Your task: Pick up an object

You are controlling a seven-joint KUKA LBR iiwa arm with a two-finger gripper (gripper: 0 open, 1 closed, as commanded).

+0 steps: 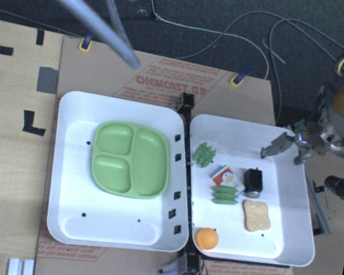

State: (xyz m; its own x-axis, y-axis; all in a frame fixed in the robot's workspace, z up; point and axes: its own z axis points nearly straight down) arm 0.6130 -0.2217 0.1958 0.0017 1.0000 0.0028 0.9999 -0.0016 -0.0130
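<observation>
claw (pixel 286 148) is hanging spread open and holding nothing over the right bin (pixel 291 206), which is carrying six things; one green tray (pixel 131 160) is sitting in the left bin (pixel 69 168).

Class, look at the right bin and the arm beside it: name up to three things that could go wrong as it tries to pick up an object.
1. The red-and-white item, green pea pod and black object lie close together, so the gripper could nudge or catch two at once.
2. The orange sits against the right bin edge and might roll away.
3. The flat bread slice may slip from the grip.
</observation>
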